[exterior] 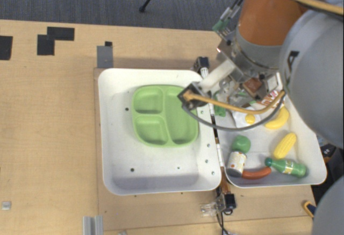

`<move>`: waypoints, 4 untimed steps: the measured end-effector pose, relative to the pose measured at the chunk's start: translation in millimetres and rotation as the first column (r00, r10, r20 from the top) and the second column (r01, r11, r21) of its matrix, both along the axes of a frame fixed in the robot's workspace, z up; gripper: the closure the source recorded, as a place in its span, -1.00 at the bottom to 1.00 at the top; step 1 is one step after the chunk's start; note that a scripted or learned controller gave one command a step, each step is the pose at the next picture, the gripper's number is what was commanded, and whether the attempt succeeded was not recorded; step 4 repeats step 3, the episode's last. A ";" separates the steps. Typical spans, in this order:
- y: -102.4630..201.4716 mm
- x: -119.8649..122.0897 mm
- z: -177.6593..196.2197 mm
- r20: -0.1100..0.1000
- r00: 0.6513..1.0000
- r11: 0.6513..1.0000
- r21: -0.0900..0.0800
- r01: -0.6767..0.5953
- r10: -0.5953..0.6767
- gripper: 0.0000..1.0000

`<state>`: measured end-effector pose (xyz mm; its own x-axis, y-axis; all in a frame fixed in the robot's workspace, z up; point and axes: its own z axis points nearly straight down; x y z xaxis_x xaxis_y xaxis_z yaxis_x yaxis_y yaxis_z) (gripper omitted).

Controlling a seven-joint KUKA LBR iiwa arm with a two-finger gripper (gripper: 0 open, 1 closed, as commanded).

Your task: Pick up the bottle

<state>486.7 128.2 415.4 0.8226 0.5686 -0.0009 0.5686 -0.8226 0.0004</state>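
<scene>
The bottle (286,167) is green with a yellow label and lies on its side in the right bin's (317,172) near right corner. The grey arm with its orange band comes in from the upper right and hangs over the far part of that bin. My gripper (243,92) is under the wrist, largely hidden by it and by cables, well up and left of the bottle and apart from it.
The right bin also holds a yellow banana (277,119), a corn cob (284,144), a red sausage (255,173), a small can (236,162) and a green piece (241,144). A green divided plate (161,115) lies in the left bin (115,137).
</scene>
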 end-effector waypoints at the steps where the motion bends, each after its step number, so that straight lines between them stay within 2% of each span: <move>1: -7.0 0.0 -82.3 0.000 0.895 0.895 0.001 -0.447 0.447 1.00; 2: -10.6 0.0 -143.5 0.000 0.795 0.795 0.001 -0.607 0.607 1.00; 3: 35.3 -0.6 -221.4 -0.001 0.743 0.743 0.003 -0.669 0.669 1.00; 4: 35.3 -0.6 -221.4 -0.001 0.743 0.743 0.003 -0.669 0.669 1.00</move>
